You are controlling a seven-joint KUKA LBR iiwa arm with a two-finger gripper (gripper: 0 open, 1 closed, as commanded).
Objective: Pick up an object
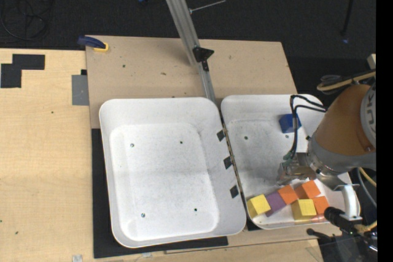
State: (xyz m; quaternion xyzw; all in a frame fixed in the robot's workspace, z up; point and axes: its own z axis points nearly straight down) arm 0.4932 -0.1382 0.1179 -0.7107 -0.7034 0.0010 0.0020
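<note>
In the right bin (258,132), a cluster of blocks lies at the front right corner: a yellow block (259,204), a purple block (275,204), an orange block (287,195), another orange block (311,189) and a second yellow block (303,209). A blue block (287,123) sits apart near the bin's far right side. My gripper (290,172) hangs low over the bin floor just behind the orange blocks, under the grey and orange wrist (341,132). Nothing shows between its fingers.
The left bin (123,132) stands beside the right one, with black clips (226,161) along the shared edge. A slanted aluminium bar (184,21) rises behind the bins. A blue and yellow clamp (93,43) sits at the bench's far left corner.
</note>
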